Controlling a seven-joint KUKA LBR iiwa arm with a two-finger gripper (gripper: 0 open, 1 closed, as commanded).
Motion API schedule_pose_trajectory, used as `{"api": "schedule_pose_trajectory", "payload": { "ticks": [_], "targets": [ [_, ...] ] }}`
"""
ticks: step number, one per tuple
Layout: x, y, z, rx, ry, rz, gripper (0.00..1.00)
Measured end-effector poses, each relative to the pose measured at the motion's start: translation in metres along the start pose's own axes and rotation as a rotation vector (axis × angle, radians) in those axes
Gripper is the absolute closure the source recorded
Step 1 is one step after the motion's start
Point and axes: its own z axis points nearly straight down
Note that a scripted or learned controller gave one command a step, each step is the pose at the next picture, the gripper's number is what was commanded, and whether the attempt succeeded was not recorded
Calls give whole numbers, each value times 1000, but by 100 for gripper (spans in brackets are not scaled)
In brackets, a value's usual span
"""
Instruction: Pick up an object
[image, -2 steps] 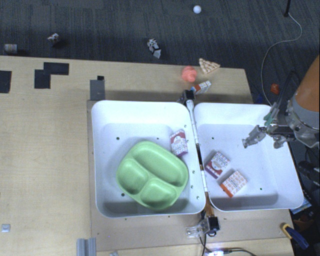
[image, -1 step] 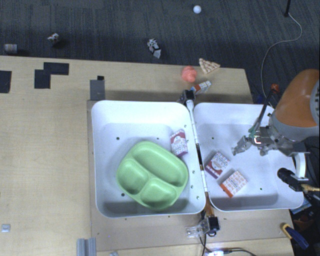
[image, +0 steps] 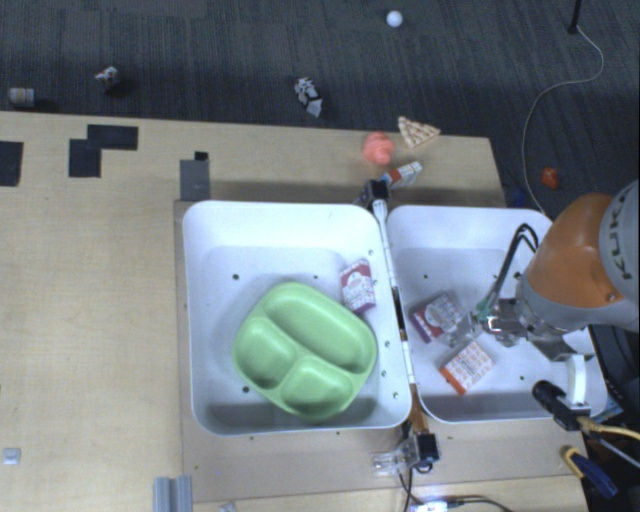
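- Gripper (image: 495, 322) low inside the right bin (image: 520, 232), reaching in from the right; whether apart or together, cannot tell, hidden under the wrist hardware; nothing seen clamped in it.
- Just to its left, a crinkled packet (image: 437, 317) with red print, lying flat on the bin floor; probably the thing aimed at, being nearest the tool tip; whether touching or merely beside cannot be told.
- Below that, an orange-and-white packet (image: 467, 365), also flat, tilted on a diagonal, near the gripper's lower side; a second candidate, close enough to be nudged by a descent meant for the first.
- Both packets thin and flush with the floor, so likely hard to get under; a grip across a raised crinkle judged the better chance.
- Orange band (image: 575, 260) of the arm bulking over the bin's right side.
- In the left bin (image: 200, 300): a green divided plate (image: 305, 347) sitting askew across the middle, and a red-and-white packet (image: 357, 285) close to the right wall, beside the plate's upper edge; well apart from the gripper, so not in play at this pose.
- Outside the bins, on the bench above them: a pink ball (image: 378, 148).
- Task judged not yet done; nothing lifted.
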Motion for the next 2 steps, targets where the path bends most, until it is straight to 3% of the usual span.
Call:
{"api": "schedule_pose_trajectory", "payload": {
  "ticks": [1, 2],
  "targets": [
    [1, 2, -11, -5, 0, -1, 100],
    [1, 2, -11, -5, 0, -1, 0]
  ]
}}
